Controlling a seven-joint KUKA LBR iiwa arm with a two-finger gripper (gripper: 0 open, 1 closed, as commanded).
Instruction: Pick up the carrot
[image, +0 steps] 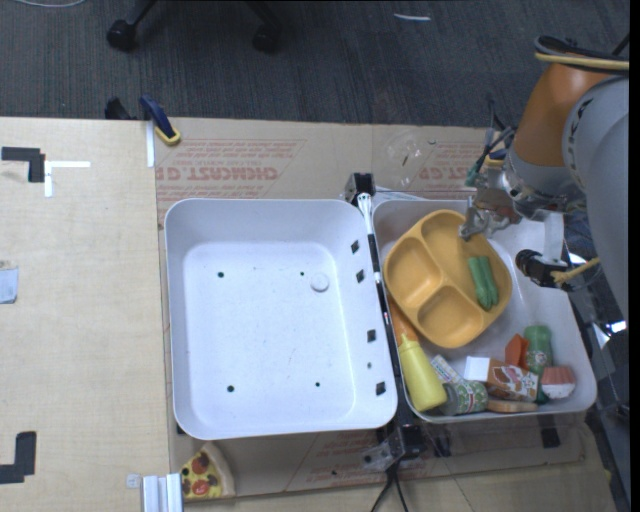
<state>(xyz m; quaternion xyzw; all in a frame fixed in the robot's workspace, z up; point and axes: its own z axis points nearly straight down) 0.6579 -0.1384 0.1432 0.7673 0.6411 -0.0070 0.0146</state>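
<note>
- The gripper hangs over the yellow divided plate's far rim; how far its fingers are parted I cannot tell.
- A green vegetable lies just below the fingers.
- The carrot lies further below them, among the toys at the right bin's near end.

End effector above yellow tray

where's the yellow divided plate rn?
In the camera view, the yellow divided plate sits in the right bin, toward its far end, with a green vegetable on it and a yellow bottle nearer the camera.
</note>
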